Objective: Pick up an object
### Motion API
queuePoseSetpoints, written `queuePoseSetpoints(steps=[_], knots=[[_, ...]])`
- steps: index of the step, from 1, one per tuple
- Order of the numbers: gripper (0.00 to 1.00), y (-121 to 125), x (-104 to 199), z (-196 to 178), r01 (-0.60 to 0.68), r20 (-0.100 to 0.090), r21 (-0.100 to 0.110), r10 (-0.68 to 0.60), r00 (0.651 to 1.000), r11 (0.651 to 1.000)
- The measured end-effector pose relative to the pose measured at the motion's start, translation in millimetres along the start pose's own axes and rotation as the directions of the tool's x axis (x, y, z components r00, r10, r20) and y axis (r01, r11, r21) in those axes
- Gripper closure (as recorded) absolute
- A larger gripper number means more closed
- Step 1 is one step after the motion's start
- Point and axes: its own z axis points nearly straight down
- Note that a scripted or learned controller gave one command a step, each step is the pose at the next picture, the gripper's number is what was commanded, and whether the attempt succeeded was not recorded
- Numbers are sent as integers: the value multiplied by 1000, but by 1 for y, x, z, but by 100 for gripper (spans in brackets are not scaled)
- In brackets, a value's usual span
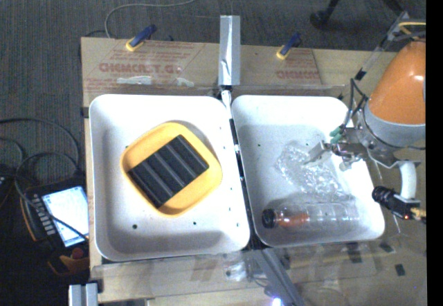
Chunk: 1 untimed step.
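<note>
A yellow pad with a black ribbed top (171, 167) lies tilted in the left bin (111, 118). In the right bin (277, 112) a crumpled piece of clear plastic (309, 171) sits in the middle. A clear bottle with a dark reddish end (309, 215) lies on its side along the front wall. My gripper (334, 150) hangs over the right part of the right bin, just at the upper right edge of the crumpled plastic. Nothing is visibly held in it.
The orange-banded arm (403, 93) covers the right bin's far right corner. A metal divider post (229, 48) stands behind the seam between the bins. Two yellow-and-blue clamps (140, 37) hold the cardboard backing. A cable and a device lie on the floor at left.
</note>
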Motion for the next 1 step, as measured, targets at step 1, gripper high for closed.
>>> queuePoseSetpoints(steps=[1], knots=[[100,1,1,-9,2,-1,0,-2,1000,1000]])
